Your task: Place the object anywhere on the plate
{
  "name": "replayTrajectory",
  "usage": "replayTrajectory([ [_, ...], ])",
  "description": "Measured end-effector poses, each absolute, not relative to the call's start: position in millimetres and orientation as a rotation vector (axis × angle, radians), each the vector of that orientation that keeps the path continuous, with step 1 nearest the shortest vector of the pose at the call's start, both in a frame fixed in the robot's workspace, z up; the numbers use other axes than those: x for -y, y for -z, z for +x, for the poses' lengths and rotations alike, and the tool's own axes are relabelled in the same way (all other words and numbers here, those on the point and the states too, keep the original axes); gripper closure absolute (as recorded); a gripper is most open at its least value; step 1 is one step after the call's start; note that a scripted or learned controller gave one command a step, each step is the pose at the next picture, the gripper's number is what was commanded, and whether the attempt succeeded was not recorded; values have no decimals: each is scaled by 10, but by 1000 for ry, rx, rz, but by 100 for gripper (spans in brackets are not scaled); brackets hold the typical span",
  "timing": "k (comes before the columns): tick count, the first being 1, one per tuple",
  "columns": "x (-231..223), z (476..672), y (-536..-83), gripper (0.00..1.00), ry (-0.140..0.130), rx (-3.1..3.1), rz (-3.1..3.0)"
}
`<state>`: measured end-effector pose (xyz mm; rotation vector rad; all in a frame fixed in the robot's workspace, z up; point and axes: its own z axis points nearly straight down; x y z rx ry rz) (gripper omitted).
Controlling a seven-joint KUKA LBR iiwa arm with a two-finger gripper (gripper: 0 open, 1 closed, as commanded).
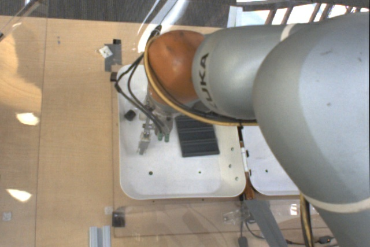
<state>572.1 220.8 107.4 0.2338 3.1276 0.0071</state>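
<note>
A dark grey ribbed rectangular plate lies flat in the middle of the left white bin. My gripper hangs just left of the plate, low over the bin floor. Its fingers stand apart, and I see nothing between them. The arm's orange band and big grey body cover the bin's far part and most of the right side. I cannot make out a loose object to pick; anything under the arm is hidden.
The right white bin shows only a small near-left part below the arm. Bare white floor lies in front of the plate and gripper. A wooden bench stretches to the left, with small brackets at the bin corners.
</note>
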Motion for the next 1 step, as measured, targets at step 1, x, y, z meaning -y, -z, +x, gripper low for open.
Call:
replayTrajectory([
  [1, -2065, 5574, -906, 0, -21, -2891, 1201],
])
